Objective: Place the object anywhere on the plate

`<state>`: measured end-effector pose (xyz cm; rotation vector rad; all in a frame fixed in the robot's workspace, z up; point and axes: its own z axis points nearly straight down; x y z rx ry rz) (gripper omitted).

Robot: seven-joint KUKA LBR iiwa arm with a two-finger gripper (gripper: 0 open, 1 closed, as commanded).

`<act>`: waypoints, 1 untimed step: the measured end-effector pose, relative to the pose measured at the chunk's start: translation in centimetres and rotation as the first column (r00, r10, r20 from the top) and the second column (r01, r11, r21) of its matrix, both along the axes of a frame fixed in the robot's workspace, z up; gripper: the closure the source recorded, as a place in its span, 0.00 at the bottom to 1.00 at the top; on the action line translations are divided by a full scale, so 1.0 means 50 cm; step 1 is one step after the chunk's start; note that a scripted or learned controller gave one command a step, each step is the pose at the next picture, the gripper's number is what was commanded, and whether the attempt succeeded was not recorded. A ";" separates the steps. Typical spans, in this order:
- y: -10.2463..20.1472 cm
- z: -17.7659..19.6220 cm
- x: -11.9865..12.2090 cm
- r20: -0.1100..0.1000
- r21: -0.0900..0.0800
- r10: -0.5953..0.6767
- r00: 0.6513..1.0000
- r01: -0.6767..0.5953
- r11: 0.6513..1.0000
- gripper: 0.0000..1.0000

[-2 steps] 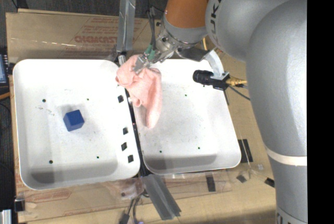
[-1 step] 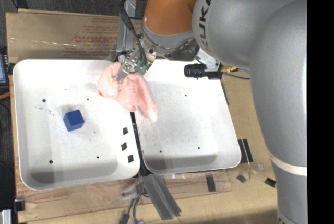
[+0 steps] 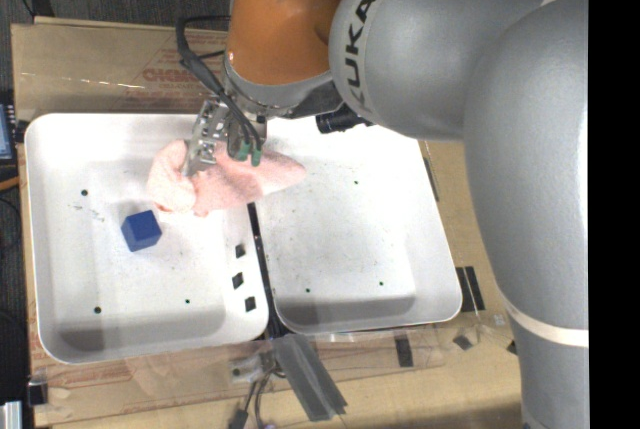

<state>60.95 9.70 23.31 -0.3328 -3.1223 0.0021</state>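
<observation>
A small blue cube (image 3: 141, 229) lies on the floor of the left bin (image 3: 60, 317), left of centre. A pink plate (image 3: 225, 179) with an uneven, crumpled-looking outline rests at the back of that bin and reaches over the divider into the right bin (image 3: 400, 307). My gripper (image 3: 227, 148) hangs just over the plate's back edge, up and to the right of the cube. Its fingers (image 3: 205, 145) stand apart, open, with nothing but the pink surface showing between them. The orange wrist band hides the part of the bin behind the gripper.
The big grey arm covers the right side of the view and the back of the right bin. A cardboard sheet (image 3: 90, 67) lies under both bins. Black clips (image 3: 240, 277) sit along the ridge between the bins.
</observation>
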 end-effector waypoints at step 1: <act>0.096 -0.003 -0.032 -0.003 0.000 0.213 0.977 -0.213 0.977 1.00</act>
